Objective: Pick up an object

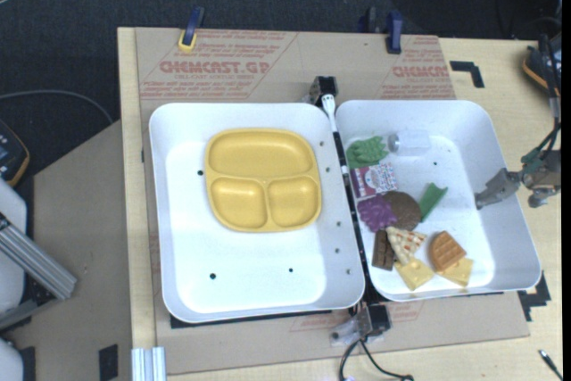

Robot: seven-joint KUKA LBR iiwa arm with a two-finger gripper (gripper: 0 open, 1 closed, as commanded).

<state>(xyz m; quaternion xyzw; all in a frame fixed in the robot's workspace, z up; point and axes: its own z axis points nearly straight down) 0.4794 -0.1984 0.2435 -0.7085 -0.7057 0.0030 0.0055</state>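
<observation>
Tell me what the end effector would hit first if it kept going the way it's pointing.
The end effector points left across the right bin; likely the green piece first, though its height is unclear.

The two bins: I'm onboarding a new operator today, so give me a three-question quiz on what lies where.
1. True or false: the yellow divided tray lies in the left bin.
2. Which bin holds the toy food pile? A) left B) right
3. Fill in: the gripper is over the right bin's ____ edge in the camera view.

Key: 1 true; 2 B; 3 right.
</observation>
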